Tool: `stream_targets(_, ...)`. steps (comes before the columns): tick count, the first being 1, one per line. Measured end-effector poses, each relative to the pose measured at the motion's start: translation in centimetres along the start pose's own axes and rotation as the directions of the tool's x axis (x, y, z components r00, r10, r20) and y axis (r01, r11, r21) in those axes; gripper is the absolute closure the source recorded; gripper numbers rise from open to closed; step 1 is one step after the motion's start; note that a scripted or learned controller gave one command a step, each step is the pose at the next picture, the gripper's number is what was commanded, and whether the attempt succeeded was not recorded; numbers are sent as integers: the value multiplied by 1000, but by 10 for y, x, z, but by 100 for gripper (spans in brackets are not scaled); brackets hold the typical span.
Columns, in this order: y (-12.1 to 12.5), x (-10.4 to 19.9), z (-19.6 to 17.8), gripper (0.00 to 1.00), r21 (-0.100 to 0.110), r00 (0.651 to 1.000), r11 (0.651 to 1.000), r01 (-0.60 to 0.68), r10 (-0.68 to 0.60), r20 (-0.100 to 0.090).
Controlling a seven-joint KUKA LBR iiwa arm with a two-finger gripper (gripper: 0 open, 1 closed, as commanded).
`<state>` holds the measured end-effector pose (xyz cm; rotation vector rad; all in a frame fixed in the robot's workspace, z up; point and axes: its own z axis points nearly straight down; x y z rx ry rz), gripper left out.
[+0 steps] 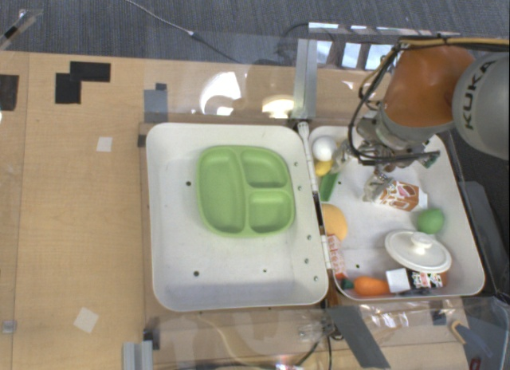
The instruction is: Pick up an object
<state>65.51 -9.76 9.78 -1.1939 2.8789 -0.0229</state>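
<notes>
Wooden bench with two white bins: at the upper right of the frame the gripper (381, 175) hangs low over the right bin (470, 269), just beside a red-and-white packet (398, 196), nothing visibly lifted, its grip state unclear, so the pick looks unfinished.
</notes>
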Motion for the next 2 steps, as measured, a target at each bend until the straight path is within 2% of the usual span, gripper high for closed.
stream_targets(1, -51, 25, -5, 0, -10, 999, 999, 37, -37, -6)
stream_targets(2, -77, 76, 7, 0, -12, 998, 998, 55, -55, -6)
